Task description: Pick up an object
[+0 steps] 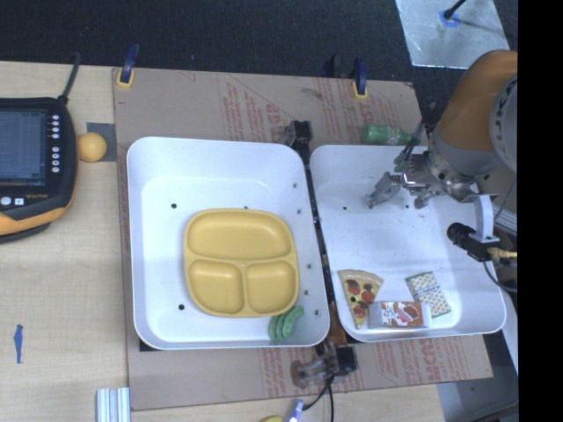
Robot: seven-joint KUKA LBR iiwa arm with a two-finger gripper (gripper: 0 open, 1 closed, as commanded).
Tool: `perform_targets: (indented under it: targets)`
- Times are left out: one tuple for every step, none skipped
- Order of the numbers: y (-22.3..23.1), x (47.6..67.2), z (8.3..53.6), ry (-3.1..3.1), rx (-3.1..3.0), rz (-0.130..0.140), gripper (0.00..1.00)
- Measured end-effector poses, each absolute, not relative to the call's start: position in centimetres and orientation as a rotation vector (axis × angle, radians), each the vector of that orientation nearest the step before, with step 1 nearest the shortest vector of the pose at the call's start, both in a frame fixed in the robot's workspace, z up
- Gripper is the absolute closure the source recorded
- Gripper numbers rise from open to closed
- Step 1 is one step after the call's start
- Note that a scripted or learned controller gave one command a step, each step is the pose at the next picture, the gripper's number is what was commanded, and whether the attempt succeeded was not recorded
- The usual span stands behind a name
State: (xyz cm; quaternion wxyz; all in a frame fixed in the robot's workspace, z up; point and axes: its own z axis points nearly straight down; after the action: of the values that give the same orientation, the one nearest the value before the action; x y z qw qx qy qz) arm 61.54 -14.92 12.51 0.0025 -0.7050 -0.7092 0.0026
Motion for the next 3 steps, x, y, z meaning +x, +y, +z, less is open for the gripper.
perform_targets:
  targets:
    - [-15.0, 61.7, 13.7, -2.229, -2.212, 0.007, 1.00]
    - [-7.8, 63.2, 19.3, -2.224, -2.216, 0.000, 1.00]
    - [-1.7, 63.3, 23.5, -2.224, -2.215, 0.001, 1.00]
